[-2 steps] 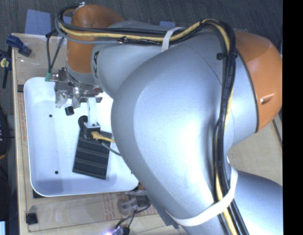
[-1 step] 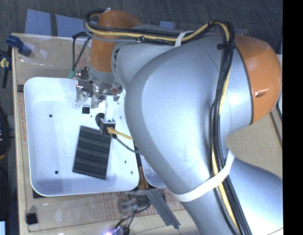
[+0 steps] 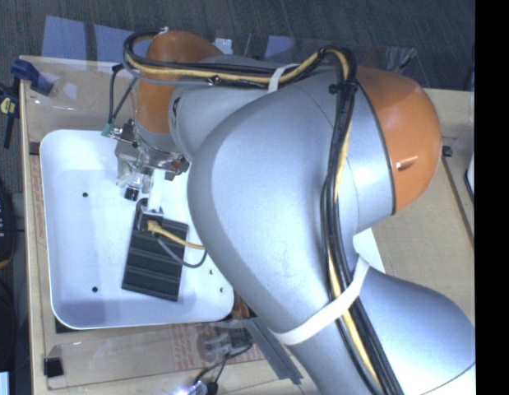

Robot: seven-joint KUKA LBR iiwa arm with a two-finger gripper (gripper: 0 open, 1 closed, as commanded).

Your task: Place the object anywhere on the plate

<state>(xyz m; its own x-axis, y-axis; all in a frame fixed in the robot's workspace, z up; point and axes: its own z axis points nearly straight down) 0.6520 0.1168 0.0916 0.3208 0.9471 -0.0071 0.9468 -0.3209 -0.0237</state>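
Camera view, one entry per item.

- Arm [image 3: 270, 220]: grey, very large in frame, running from the lower right to the upper centre. It has an orange cap [image 3: 406, 151] at right centre and an orange band [image 3: 165, 76] at the upper left of centre. Black and yellow cables [image 3: 238, 74] run along it.
- Gripper [image 3: 135, 181]: a metallic cluster below the orange band, hanging over the upper middle of the left bin. Whether it is spread or pressed together cannot be told, and nothing can be seen pinched in it.
- Left bin [image 3: 73, 237]: white and shallow with rounded corners, filling the left centre of the frame. Two small dark dots [image 3: 85, 194] mark its floor. The arm covers its right part.
- Object and plate: their position cannot be told.
- Right bin [image 3: 471, 175]: a white sliver at the right edge.
- Worktop [image 3: 36, 109]: pale wood, visible around both bins.
- Blue clamp [image 3: 28, 74]: on the worktop's upper left corner.
- Blue tape patches [image 3: 65, 33]: on the dark floor, upper left.
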